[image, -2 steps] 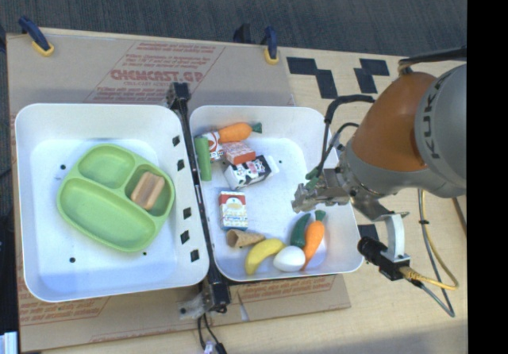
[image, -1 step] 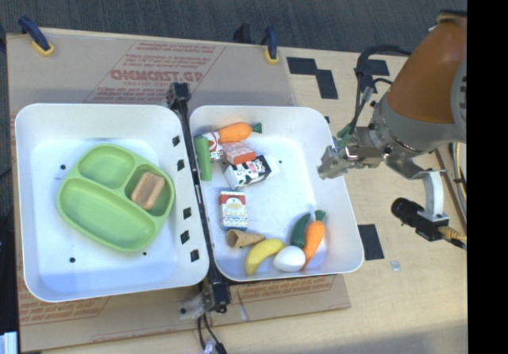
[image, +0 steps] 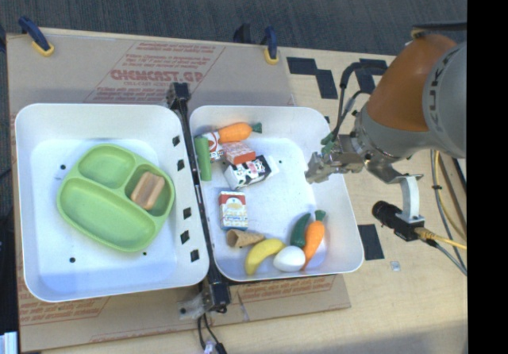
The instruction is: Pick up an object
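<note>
Over the right bin's right-hand side the gripper is hanging, above bare white floor; from this angle I cannot tell its state, and nothing is showing in its grasp.

No target is named, so I am judging candidates by reach. Nearest is the lower carrot, lying below the gripper, just beside a dark green vegetable and touching a white egg. Its long axis is running near-vertical in the view, green top pointing up toward the gripper, tip pointing toward the bin's near edge. It is looking like a hollow plastic toy: probably light, stiff, smooth and somewhat slippery, not fragile. A grasp across the thick mid-body, jaws closing at right angles to the long axis, is seeming safest; the neighbours are leaving little side clearance.

Left of the gripper, a small milk carton is lying tilted, long axis running roughly left-right, flat faces offering an easier hold. Further left and up, a second carrot is lying nearly horizontal, green top pointing right.
</note>
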Robot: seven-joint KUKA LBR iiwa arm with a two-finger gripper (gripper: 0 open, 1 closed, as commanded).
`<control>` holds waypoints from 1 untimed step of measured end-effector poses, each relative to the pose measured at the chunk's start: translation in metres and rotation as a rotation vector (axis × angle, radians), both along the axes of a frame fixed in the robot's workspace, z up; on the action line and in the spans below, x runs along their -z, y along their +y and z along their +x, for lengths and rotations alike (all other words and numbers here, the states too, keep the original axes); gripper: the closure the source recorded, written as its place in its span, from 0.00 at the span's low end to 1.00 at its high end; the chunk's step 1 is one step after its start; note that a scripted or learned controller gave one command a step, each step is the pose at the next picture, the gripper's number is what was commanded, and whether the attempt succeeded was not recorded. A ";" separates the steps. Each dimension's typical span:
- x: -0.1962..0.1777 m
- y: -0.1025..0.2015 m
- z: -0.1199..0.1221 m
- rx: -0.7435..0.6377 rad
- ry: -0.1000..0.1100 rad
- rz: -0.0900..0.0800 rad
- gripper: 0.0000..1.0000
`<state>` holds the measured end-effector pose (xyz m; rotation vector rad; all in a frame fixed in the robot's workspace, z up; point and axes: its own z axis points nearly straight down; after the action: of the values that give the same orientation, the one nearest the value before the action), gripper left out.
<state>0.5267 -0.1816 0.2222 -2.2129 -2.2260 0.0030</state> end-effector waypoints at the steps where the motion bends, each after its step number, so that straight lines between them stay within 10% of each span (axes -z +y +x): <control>1: -0.031 -0.017 0.037 -0.001 -0.004 0.000 1.00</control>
<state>0.5632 -0.1987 0.2534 -2.2140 -2.2291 -0.0006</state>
